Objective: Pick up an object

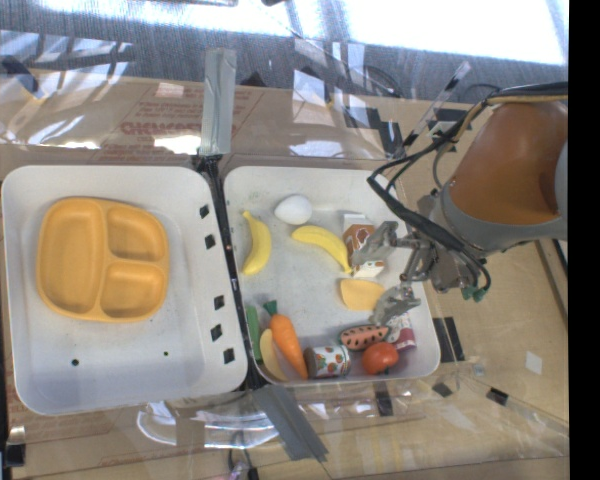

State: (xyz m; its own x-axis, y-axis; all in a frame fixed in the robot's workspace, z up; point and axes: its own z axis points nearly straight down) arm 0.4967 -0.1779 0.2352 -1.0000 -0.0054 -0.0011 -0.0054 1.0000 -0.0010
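Camera view, operator: you are looking down on two white bins side by side. Your left bin (20, 368) carries a yellow divided tray (102, 259) in its upper half, three compartments showing. Your right bin (255, 183) holds the clutter.

Your gripper (390, 271) sits over the right side of the right bin, reaching in from the right under the orange band of the arm (505, 168). You can see its two fingers spread apart, one up by the brown-and-white box (360, 243), the other lower, by the strawberry piece. Nothing lies between them; the gripper holds no object. The yellow cheese wedge (360, 294) lies just below and left of the gap between the fingers, on the bin floor.

For things to pick, you have a white egg (293, 209) near the top of the bin, a banana (256, 244) along the left wall, and a second banana (321, 245) just right of it, touching the brown-and-white box. Along the lower edge you see a carrot (287, 340) with green top, tilted, a small printed can (327, 361) beside it, a red tomato (379, 358) further right, and a strawberry piece (364, 335) just above the tomato. All of them rest on the bin floor.
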